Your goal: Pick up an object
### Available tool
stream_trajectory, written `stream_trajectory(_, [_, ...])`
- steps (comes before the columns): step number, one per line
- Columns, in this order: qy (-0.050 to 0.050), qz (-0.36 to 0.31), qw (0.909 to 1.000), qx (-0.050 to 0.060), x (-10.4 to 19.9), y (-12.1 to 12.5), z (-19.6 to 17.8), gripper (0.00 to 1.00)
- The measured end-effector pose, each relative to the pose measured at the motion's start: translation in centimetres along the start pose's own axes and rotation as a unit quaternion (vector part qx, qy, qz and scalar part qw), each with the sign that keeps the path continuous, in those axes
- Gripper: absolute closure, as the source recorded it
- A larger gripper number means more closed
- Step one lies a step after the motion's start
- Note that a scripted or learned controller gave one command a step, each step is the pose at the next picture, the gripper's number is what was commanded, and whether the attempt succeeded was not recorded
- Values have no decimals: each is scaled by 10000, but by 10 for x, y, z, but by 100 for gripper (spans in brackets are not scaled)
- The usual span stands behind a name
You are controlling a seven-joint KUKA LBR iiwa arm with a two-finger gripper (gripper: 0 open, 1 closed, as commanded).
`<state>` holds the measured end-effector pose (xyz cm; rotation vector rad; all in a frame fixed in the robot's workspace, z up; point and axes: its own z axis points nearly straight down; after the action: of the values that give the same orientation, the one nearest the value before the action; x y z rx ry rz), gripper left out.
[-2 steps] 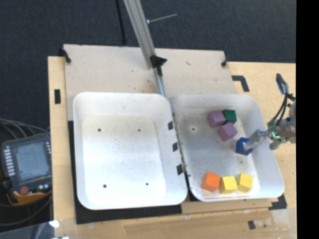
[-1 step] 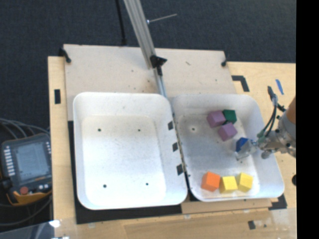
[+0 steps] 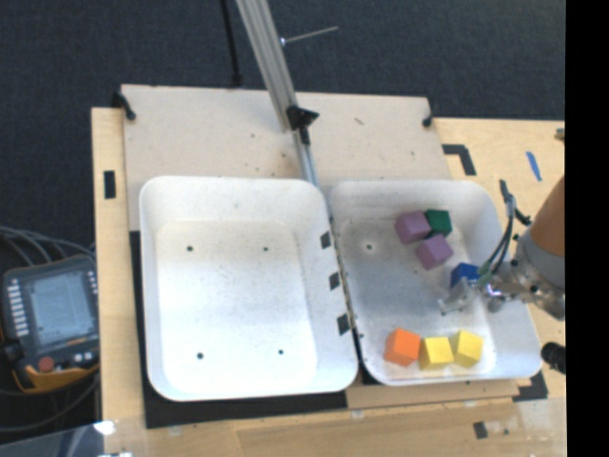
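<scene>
Nearest the camera, an orange block [image 3: 402,347] and two yellow blocks [image 3: 438,352] [image 3: 468,347] lay in a row along the right bin's [image 3: 381,208] front wall. Above them the gripper [image 3: 466,293] hung low beside a blue block [image 3: 464,274], probably its target; whether its jaws were open could not be told. Farther back, two purple blocks [image 3: 412,226] [image 3: 434,250] and a green block [image 3: 438,221] clustered together. The left bin [image 3: 238,193] sat on a pale board [image 3: 209,131]; dark carpet [image 3: 95,27] lay beyond.
</scene>
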<state>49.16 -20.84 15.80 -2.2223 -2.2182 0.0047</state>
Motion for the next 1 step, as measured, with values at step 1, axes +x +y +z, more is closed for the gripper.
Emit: stream_trajectory(1, [1, 5, 10000, 0, -4, 5, 44, 0])
